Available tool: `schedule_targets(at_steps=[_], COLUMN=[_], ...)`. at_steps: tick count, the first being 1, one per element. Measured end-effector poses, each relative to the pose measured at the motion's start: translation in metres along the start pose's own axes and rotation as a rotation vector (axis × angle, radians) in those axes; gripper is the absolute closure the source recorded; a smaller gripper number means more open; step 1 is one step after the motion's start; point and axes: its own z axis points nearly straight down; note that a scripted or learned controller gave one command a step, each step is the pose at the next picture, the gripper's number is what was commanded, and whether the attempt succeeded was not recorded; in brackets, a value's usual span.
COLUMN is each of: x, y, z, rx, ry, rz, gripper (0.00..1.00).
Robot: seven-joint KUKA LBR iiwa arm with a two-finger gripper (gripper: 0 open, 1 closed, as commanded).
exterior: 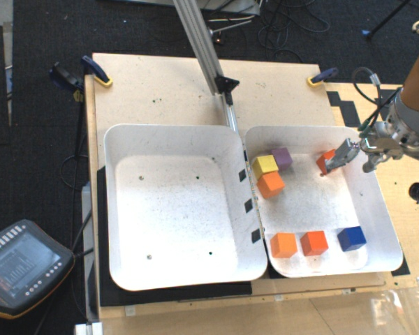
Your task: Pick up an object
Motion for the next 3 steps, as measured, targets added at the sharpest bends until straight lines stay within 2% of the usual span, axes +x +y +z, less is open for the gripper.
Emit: schedule_targets(at_steps=[1,2,3], x=[0.000,0.006,0.006], y=[0.001,0.004,-0.006], z=[-0.002,0.060,0.109], rx=[-0.004,0.002,0.001], ry=[-0.001,0.000,0.000], rz=[0.001,0.001,0.003], gripper=[0.00,0.00,0.00])
